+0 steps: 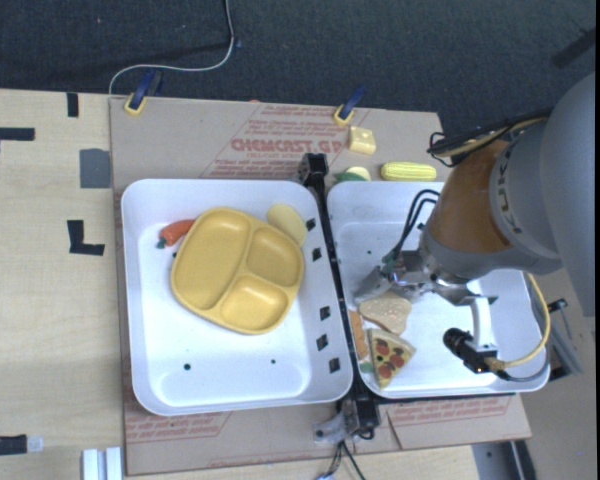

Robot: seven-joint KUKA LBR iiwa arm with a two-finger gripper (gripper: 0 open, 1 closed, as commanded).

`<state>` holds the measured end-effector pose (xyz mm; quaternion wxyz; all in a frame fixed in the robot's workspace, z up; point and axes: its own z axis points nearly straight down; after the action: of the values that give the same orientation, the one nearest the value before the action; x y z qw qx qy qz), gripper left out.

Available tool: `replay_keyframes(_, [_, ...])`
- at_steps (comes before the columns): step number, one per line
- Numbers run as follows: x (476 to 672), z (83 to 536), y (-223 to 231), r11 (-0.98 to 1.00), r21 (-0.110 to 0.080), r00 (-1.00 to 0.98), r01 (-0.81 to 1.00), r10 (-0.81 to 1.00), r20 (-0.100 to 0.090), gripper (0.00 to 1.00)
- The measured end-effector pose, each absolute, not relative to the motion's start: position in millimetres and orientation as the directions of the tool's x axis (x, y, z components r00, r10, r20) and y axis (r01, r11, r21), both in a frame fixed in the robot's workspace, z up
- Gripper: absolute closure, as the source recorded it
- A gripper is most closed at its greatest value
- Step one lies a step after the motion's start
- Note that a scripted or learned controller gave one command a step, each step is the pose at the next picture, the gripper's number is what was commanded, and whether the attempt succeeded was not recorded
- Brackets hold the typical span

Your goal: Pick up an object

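Observation:
My gripper (385,286) reaches down into the right bin (500,373), just above a tan bread slice (387,314). Beside that, lower in the bin, lies a pizza slice toy (388,356). The wrist and its orange band hide the fingers from above. In the left bin (150,368) sits a yellow divided plate (238,268), with a pale yellow fruit (286,220) at its upper right edge and an orange carrot (176,231) at its upper left.
Behind the bins on the cardboard lie a yellow cheese block (361,140), a corn cob (408,172) and a green piece (355,175). A black divider (325,268) runs between the bins. Cables loop around the arm at right.

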<state>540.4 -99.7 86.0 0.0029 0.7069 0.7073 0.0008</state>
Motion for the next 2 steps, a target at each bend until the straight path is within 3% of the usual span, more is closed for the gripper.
replay_keyframes(1, [554.2, 85.3, -94.8, 0.0, 0.0, 0.0, 1.0, 1.0, -0.001, 0.0])
replay_keyframes(2, [541.2, 85.8, -102.7, 0.002, 0.004, -0.002, 1.0, 1.0, -0.001, 0.0])
